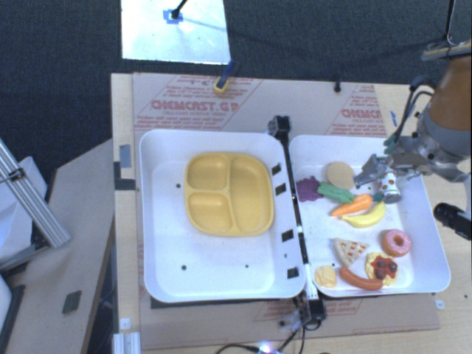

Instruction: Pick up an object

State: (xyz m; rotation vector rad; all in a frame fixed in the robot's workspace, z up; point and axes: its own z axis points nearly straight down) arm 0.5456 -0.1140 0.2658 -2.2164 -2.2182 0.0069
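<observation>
The right bin (435, 271) holds several toy foods: a tan bun (340, 173), purple grapes (307, 189), a green pickle (335, 193), an orange carrot (352, 205), a yellow banana (368, 216), a pink donut (397, 242), a pizza slice (350, 251) and a red sausage (360, 279). My gripper (378, 184) hangs over the bin's upper right part, just above and right of the carrot and banana. Its fingers stand open with nothing between them.
The left bin (162, 271) carries a yellow divided plate (228, 194). A black divider with clips (289, 198) runs between the bins. A small yellow round piece (325, 275) and a yellow-red round toy (381, 267) lie near the right bin's front edge.
</observation>
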